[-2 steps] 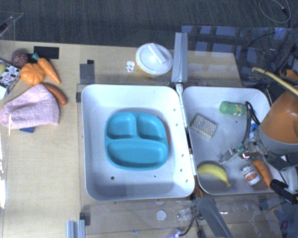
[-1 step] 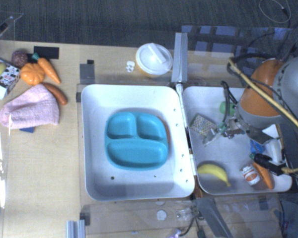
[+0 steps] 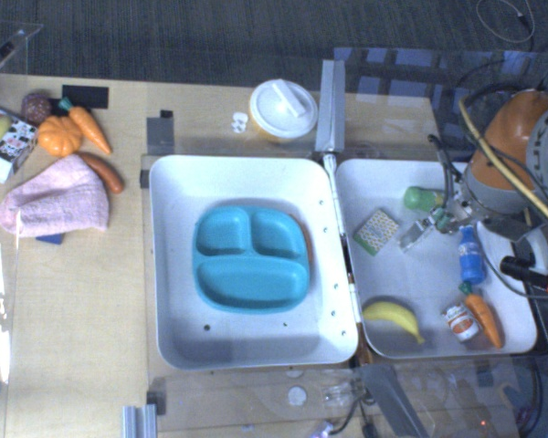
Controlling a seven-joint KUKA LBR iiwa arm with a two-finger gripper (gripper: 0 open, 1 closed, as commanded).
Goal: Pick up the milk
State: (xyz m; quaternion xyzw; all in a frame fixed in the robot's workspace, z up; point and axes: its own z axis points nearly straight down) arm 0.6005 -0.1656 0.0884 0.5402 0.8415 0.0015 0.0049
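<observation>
The milk looks to be the small green-and-white patterned carton [image 3: 376, 231], lying flat in the upper left of the right bin [image 3: 411, 281]. My gripper [image 3: 429, 225] hangs low over that bin, just right of the carton and apart from it. It is open with nothing between its fingers. A green object [image 3: 422, 197] lies just behind the gripper, partly hidden by the wrist.
The right bin also holds a blue bottle [image 3: 471, 259], a banana [image 3: 393, 318], a carrot [image 3: 485, 321] and a small can [image 3: 457, 322]. A blue divided plate [image 3: 252, 258] lies in the left bin [image 3: 173, 272]. Toy food and a pink cloth [image 3: 55, 199] rest on the bench at left.
</observation>
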